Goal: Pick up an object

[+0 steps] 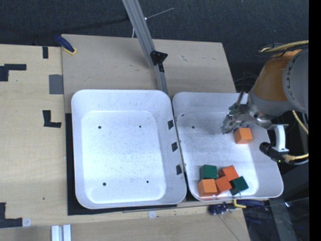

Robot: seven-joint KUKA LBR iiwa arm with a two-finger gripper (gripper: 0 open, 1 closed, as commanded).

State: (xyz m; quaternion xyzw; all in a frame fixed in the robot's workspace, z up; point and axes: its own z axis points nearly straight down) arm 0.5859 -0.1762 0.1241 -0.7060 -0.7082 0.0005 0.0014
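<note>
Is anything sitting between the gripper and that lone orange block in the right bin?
Nothing visible does. The gripper is right beside the lone orange block in the right bin, just to its upper left in the camera view. The other blocks are clustered at the bin's near edge, well apart.

One fixed camera looks down at a slant over both white bins [80,102].

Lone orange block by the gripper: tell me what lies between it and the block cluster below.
In the camera view, only bare white bin floor separates the lone orange block from the cluster.
</note>
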